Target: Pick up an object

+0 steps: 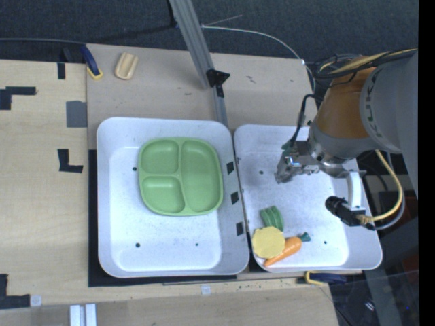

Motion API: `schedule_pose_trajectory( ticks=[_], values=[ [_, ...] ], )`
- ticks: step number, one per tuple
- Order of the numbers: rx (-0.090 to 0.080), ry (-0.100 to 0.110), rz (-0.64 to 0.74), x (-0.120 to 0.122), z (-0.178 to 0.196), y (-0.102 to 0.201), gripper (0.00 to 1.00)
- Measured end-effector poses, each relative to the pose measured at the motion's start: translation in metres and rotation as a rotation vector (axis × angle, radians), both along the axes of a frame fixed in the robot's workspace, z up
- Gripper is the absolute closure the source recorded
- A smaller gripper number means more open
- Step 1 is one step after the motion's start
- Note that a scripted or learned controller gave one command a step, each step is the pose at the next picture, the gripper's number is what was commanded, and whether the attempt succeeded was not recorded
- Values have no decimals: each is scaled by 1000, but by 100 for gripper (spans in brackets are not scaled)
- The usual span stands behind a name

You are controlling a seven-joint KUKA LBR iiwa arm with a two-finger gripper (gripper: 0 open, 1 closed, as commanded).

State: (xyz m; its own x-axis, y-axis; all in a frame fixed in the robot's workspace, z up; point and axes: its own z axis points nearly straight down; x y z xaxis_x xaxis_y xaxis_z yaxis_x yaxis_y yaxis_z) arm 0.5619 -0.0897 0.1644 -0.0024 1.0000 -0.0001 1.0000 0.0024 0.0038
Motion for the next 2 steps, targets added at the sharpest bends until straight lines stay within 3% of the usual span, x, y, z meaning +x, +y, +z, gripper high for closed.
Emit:
schedule_pose_trajectory(
  ticks=[2],
  values=[
    [0,1,-1,11,88,-4,100]
  ],
)
